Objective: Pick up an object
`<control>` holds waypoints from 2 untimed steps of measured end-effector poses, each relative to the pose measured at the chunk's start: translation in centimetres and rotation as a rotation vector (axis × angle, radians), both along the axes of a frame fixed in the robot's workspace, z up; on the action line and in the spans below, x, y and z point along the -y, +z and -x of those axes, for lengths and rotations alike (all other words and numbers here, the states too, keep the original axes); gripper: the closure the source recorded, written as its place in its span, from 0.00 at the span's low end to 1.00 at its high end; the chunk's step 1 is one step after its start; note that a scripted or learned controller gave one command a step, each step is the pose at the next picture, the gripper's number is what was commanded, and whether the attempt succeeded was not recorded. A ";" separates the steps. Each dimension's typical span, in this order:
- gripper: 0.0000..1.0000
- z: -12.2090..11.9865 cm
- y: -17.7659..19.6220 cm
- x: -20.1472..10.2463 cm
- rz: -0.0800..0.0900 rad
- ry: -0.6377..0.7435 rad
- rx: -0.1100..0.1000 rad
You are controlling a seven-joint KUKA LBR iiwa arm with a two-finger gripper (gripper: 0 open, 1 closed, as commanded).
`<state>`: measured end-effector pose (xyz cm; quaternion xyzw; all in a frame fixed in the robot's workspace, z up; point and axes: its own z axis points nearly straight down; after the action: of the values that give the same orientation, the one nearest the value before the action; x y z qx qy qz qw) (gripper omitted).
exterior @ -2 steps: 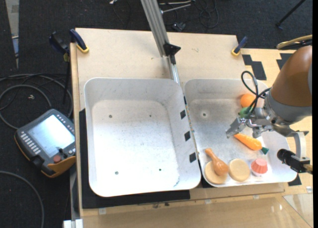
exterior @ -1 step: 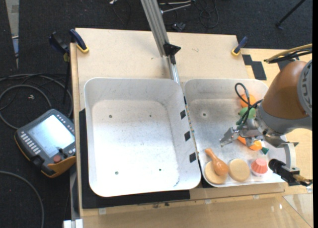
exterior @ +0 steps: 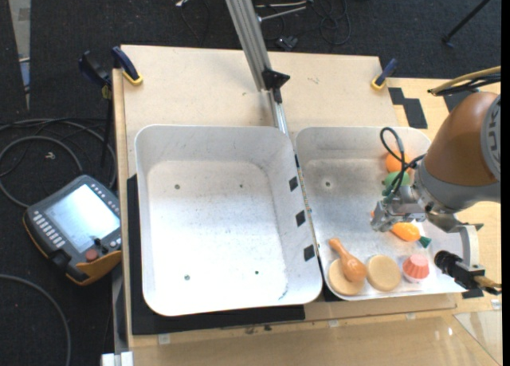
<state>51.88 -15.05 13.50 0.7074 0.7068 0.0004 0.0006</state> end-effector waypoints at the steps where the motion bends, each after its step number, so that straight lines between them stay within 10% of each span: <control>1: 1.00 0.4 6.1 -0.2 0.002 0.003 0.005; 2: 1.00 0.2 10.3 -0.1 0.002 0.004 0.005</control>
<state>51.70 -14.91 23.80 0.7060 0.7082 0.0014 0.0030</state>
